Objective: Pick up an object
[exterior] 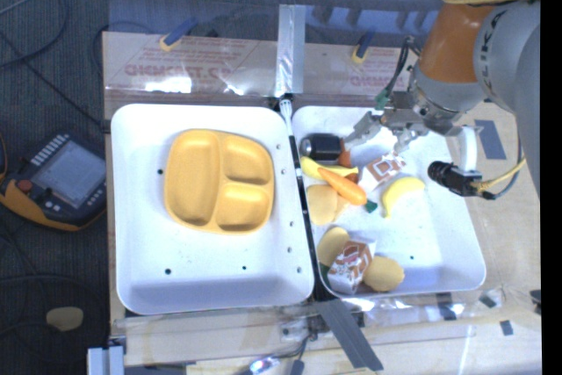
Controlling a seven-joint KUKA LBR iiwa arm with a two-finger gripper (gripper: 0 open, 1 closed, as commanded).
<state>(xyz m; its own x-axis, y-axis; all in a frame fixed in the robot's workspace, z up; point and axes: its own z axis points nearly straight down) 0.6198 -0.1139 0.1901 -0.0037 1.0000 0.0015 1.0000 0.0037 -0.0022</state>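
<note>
Camera view: the gripper [389,136] hangs over the right bin [443,270], its jaws spread wide and holding nothing. Just below it at five o'clock lies the banana [399,191], long axis running from ten-thirty toward four-thirty. The carrot [341,183] points toward four o'clock. A yellow tray [218,180] sits in the left bin [140,277].

- Robotics lab, not a home: grey carpet floor [53,277] with loose cables [35,4]
- Teach pendant [53,184] lying on floor
- Two white bins [132,277] taped to cardboard-backed bench
- Industrial arm [474,31] over toy food
</note>
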